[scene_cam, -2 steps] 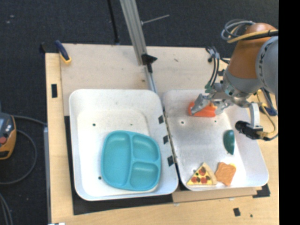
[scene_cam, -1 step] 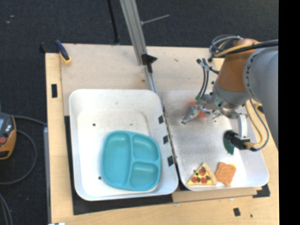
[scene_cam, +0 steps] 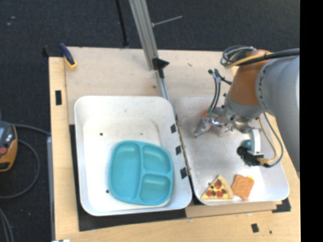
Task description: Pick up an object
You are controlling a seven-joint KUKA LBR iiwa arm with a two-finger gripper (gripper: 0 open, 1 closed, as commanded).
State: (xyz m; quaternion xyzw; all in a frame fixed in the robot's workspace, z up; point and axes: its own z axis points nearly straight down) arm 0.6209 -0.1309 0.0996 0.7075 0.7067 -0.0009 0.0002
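hovering over the right bin (scene_cam: 275, 190), the tool (scene_cam: 202, 129), grip unclear, sits well apart from the pizza slice (scene_cam: 218, 188).

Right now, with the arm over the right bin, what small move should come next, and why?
Probably shift the tool toward the near edge of the right bin and over the pizza slice. The tool sits above bare bin floor, apart from the slice and the orange piece beside it.

Desk (scene_cam: 116, 72): tan, bearing two white bins.
Rail (scene_cam: 143, 26): grey, slanting over the desk's far edge.
Clamp (scene_cam: 67, 55): far-left desk corner.
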